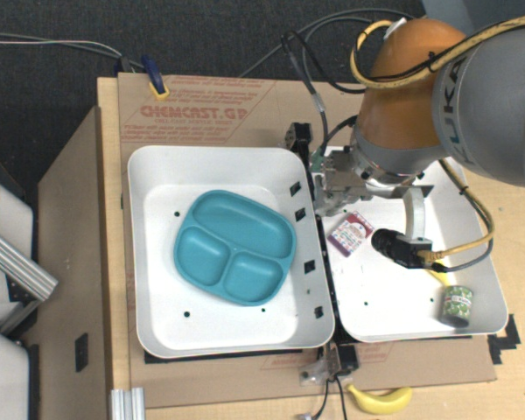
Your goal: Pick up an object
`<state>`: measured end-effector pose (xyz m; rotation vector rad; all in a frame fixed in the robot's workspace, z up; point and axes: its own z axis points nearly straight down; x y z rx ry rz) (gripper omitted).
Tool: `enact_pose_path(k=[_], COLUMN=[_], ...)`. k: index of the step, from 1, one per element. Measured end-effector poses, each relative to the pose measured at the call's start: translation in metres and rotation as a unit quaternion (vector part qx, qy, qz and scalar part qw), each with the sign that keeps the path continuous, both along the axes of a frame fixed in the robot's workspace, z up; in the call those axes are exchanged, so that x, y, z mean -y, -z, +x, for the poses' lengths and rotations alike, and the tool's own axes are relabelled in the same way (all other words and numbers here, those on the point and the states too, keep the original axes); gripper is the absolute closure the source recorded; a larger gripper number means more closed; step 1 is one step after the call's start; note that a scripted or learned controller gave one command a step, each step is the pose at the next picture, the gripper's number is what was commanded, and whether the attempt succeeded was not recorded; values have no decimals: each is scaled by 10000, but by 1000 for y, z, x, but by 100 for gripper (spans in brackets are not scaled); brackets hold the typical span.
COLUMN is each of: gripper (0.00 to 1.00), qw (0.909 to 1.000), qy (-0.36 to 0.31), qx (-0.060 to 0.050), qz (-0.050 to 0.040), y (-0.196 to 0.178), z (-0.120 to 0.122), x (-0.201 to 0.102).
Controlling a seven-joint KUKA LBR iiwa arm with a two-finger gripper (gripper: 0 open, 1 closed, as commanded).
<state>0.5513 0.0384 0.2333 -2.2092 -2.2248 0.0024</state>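
- Over the left part of the right bin (394,326), close to the wall it shares with the left bin (157,318), hangs the claw (335,191). I cannot tell if it is open or closed.
- A small purple-and-white packet (350,233) lies just beside it, on the near side.
- A small jar (457,304) stands well apart, in the near right corner.
- The step seems to be the approach. The next move calls for centring above the packet, then descending straight.
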Motion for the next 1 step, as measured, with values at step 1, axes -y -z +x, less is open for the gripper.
enact_pose_path(k=[1], gripper=[100], qw=[10000], qy=[7], qx=[-2], qz=[-6], y=[7], z=[-30], x=[-53])
